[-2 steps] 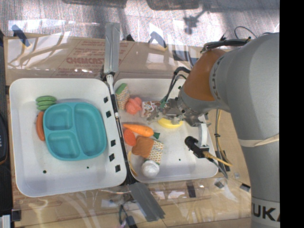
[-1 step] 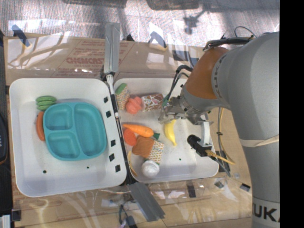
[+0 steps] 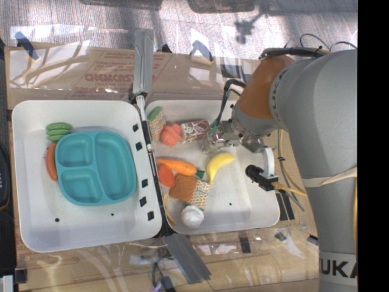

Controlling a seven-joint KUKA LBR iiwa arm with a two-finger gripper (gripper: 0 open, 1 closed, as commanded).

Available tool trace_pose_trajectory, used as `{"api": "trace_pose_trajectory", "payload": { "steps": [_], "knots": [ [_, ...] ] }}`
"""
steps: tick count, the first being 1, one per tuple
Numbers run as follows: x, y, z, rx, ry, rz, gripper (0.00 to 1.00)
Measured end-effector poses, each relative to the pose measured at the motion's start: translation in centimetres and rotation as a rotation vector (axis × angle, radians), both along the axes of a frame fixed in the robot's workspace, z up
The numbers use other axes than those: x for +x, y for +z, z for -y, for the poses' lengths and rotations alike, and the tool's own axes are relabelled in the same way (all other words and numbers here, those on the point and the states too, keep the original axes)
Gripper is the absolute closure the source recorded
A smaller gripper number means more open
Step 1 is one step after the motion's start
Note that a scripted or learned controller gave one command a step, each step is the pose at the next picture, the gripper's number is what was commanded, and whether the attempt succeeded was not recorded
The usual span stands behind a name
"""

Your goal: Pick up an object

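Gripper (image 3: 217,135): low in the far part of the right bin, at the end of the grey arm reaching in from the right; whether it is apart, together or clamped on anything cannot be told, since the wrist hides it.
Nearest things: a printed packet (image 3: 194,130) just left of the gripper, a pink-orange item (image 3: 171,134) beside that, and a yellow banana (image 3: 218,163) just on the near side.
Right bin (image 3: 258,208): also holds a carrot (image 3: 177,165), an orange piece (image 3: 165,175), a brown item on patterned wrapping (image 3: 184,187), a white ball-like thing (image 3: 191,216) at the near edge, and a green-tipped item (image 3: 156,115) at the far left corner.
Left bin (image 3: 30,224): a teal divided plate (image 3: 95,166), green pods (image 3: 59,130) at its far left, an orange piece (image 3: 51,161) along its left side.
Progress: nothing is seen lifted; every object lies on a bin floor. The approach looks made; the grasp and lift appear left to do.
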State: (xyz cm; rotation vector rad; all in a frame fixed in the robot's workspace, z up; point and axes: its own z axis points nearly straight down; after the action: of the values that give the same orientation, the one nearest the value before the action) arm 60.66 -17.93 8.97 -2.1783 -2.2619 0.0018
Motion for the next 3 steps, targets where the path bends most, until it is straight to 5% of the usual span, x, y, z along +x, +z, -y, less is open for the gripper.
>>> {"api": "trace_pose_trajectory", "payload": {
  "steps": [1,2,3],
  "knots": [
    [0.0,0.0,0.0,0.000,0.000,0.001,0.00],
    [-9.4,0.0,-3.5,0.000,-0.043,-0.001,0.00],
    [-12.1,0.3,-7.4,-0.016,-0.009,0.012,0.00]
  ]
}}
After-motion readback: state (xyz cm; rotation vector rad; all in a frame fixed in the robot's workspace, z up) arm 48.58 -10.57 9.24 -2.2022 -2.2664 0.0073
